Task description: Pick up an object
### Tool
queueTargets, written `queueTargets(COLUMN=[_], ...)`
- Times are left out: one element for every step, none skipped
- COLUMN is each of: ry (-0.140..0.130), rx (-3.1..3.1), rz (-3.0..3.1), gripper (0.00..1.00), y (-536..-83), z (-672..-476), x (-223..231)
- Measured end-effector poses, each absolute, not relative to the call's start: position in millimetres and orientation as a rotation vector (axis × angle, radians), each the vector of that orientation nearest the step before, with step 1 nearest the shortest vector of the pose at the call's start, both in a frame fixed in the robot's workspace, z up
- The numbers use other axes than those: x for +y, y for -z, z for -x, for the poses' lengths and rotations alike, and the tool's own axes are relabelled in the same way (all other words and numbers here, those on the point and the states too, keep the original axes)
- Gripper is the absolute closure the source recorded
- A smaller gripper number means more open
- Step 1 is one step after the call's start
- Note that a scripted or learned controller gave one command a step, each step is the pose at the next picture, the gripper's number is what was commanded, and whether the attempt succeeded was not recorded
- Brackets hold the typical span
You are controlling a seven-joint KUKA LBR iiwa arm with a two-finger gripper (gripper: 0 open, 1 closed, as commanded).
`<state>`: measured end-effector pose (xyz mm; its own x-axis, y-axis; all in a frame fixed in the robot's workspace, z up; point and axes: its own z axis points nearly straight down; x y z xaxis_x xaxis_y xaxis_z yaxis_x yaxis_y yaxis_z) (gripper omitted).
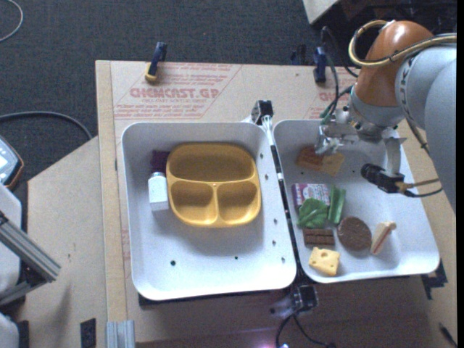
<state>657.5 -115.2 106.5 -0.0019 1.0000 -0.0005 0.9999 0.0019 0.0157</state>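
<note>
Gripper (pixel 328 142) low in right bin (pixel 424 246), at toast slice (pixel 320 160); finger spread and any hold impossible to tell. Cardboard-covered bench (pixel 181 85) beneath, yellow divided tray (pixel 214 183) in left bin (pixel 141 267), dark carpet (pixel 72 20) beyond.

Toast slice under the gripper in the right bin

The gripper (pixel 328 141) hangs low over a flat, tan-brown toast slice (pixel 320 160), which lies near the back of the right bin (pixel 420 230). It sits tilted, corners askew to the bin walls, just behind a small pink-and-white packet (pixel 310 192). The gripper's tip is right at its rear edge; whether it touches can't be made out
</note>
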Motion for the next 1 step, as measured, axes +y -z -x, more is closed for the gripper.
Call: queueTargets(ry=[-0.006], rx=[2.217], rz=[-2.216], gripper=[1.0], y=[-152.2], z=[-664.1], x=[-118.9])
